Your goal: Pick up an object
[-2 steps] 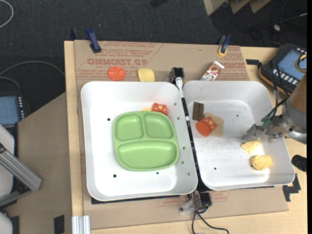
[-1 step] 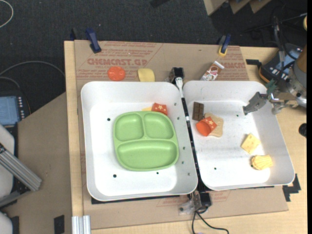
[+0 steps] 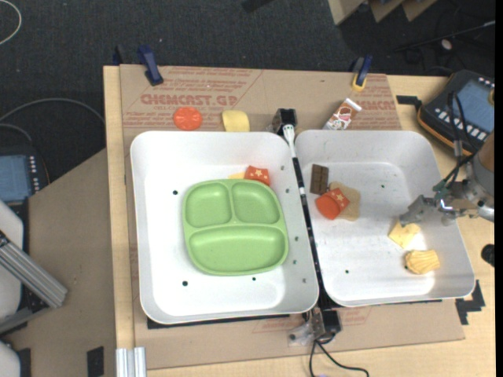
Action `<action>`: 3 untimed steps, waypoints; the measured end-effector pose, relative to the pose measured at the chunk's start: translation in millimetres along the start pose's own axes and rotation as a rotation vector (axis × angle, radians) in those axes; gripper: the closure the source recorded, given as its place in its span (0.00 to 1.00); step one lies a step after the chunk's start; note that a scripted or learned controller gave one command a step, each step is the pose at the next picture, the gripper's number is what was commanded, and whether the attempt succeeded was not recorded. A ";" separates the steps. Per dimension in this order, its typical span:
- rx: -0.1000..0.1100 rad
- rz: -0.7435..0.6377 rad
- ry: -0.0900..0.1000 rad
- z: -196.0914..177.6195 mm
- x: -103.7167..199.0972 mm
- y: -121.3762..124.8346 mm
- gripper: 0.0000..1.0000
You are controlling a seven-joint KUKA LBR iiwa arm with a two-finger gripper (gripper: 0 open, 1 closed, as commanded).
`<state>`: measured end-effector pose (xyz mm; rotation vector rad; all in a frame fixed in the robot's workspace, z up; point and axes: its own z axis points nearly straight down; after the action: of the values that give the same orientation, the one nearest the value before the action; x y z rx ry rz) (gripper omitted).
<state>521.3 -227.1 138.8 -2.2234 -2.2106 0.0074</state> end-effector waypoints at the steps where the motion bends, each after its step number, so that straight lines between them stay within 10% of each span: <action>1: -0.005 -0.015 0.004 37.9 87.6 45.7 0.00; 2: -0.016 -0.006 0.004 50.8 36.2 -22.4 0.00; 3: -0.025 -0.010 -0.009 -35.9 12.4 69.8 0.00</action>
<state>591.5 -215.2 174.2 -2.2294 -2.2383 -0.0109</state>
